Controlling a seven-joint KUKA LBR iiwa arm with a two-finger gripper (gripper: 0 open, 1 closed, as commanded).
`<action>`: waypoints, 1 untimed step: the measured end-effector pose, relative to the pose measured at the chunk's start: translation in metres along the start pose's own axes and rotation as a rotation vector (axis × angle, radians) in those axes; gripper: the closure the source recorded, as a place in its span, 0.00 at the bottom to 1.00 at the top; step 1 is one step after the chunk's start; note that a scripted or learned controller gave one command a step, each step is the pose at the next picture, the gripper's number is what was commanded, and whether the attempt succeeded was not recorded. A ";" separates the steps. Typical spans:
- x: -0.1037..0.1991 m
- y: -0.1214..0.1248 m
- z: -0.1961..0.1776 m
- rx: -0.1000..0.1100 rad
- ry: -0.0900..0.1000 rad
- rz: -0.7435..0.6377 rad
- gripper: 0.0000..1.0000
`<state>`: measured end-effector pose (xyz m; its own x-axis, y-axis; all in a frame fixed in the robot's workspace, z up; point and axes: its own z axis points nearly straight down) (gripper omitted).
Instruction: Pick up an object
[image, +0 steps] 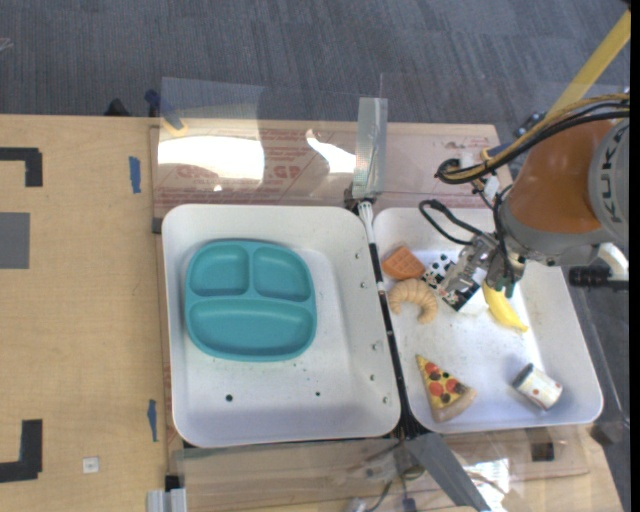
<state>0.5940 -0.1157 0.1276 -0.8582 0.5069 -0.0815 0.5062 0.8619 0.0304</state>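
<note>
Now, end effector: my end effector (468, 277) hangs low over the upper middle of the right bin (578, 345); I cannot tell from this slanted look whether it grips anything or not.
Just beside it: a croissant (414, 298) lies close on the side toward the divider, a banana (505, 306) close on the far side, and a small black-and-white spotted piece (436, 268) sits partly under my wrist.
A little further: an orange wedge (403, 263) rests near the bin's upper corner by the divider.
Lower in the bin: a pizza slice (446, 388) and a small white cylinder with a red end (537, 386) lie well apart from me and from each other.
Task thing: any of these would do; the croissant and banana are nearest, so I judge one of them the likely target.
Doing it well: I should centre over one item alone, square my grip across its narrow width, and come straight down so a neighbour is not nudged or caught along with it.
Risk: the curved banana and croissant could roll or slip out as I lift, so a slow rise and a check seem wise.
Left bin (188, 405): it holds a teal divided plate (250, 299), far from my work.
Desk (70, 330): both bins sit on it side by side.
</note>
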 end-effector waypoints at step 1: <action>0.046 0.063 -0.061 0.043 0.069 0.440 1.00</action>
<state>0.5810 -0.0373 0.1866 -0.5634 0.8262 -0.0031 0.8262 0.5634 0.0062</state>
